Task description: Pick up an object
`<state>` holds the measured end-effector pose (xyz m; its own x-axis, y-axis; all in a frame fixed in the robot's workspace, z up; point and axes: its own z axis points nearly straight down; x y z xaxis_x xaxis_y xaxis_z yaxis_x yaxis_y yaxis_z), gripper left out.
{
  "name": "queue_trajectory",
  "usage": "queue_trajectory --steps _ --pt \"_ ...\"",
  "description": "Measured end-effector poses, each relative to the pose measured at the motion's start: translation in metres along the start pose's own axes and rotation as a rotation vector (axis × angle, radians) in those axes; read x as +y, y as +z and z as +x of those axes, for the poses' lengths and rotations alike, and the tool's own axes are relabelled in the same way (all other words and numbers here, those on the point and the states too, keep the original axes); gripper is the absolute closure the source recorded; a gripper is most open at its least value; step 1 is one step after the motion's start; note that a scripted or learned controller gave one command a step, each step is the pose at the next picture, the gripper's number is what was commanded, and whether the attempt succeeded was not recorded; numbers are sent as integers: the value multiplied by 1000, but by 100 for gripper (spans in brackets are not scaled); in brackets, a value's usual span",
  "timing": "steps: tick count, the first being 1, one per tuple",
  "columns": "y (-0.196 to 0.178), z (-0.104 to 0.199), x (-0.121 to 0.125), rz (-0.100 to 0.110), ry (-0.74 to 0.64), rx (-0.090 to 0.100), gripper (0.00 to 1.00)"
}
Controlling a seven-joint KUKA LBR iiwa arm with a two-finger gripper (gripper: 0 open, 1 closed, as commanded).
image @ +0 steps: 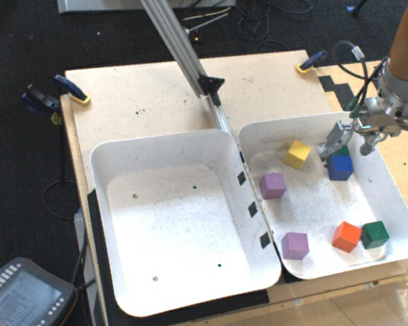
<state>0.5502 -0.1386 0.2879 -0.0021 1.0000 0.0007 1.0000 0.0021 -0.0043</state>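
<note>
Dark carpeted floor surrounds a pale bench point(149, 91) bearing two white bins, the right bin point(389, 193) holding a yellow cube point(298, 154), two purple cubes point(272, 185), an orange cube point(345, 237), a green cube point(374, 234) and a blue cube point(339, 167), over which the gripper point(351, 141) hangs, jaws spread, clasping nothing.

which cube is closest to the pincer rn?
The blue cube, at the right bin's far right side, directly below the pincer. The yellow cube sits further left; both purple, the orange and the green cubes lie nearer the front.
</note>
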Motion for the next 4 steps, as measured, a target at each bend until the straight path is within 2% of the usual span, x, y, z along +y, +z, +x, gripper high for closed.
queue_trajectory --steps 1,4 --pt "-2 0 1 -4 2 -1 0" --pt "187 4 5 3 3 1 0"
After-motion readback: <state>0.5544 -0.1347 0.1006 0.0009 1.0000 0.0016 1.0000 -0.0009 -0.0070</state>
